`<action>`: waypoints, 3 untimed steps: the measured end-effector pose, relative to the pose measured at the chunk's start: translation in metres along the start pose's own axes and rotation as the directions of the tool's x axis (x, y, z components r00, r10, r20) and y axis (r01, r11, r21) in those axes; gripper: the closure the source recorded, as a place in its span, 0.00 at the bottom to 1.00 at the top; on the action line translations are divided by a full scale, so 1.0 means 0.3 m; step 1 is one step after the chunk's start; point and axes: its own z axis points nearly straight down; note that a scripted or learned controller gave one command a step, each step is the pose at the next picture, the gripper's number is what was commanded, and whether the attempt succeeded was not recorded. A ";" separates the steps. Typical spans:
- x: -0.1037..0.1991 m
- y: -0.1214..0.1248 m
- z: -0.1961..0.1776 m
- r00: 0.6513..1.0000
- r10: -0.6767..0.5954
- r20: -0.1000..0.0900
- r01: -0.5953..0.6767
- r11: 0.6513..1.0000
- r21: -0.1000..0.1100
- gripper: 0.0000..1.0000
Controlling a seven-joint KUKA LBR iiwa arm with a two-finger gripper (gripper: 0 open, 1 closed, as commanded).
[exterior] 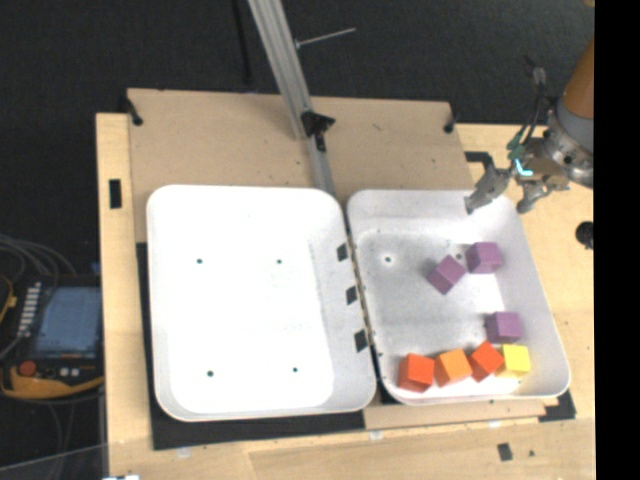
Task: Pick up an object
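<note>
The right bin (400,223) holds several small blocks. Two purple blocks (446,273) (484,257) sit near its middle, and a third purple block (504,325) lies lower right. Along the front wall stand a red-orange block (416,371), an orange block (453,366), another red-orange block (486,359) and a yellow block (516,358). My gripper (503,194) hangs above the bin's far right corner, open, with nothing between its fingers (482,193). It is well above and behind the purple blocks.
The left bin (245,298) lies beside the right one. A slanted metal pole (285,63) rises behind the bins. A device with a blue screen (60,328) sits off the bench at the left. Black clips (352,293) join the bins.
</note>
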 end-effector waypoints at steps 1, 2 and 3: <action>-0.001 0.002 -0.011 1.000 -0.003 0.003 0.003 1.000 -0.004 0.00; 0.004 -0.022 0.139 1.000 0.001 0.002 -0.001 1.000 -0.001 0.00; -0.022 -0.021 0.285 1.000 0.003 0.003 -0.003 1.000 -0.002 0.00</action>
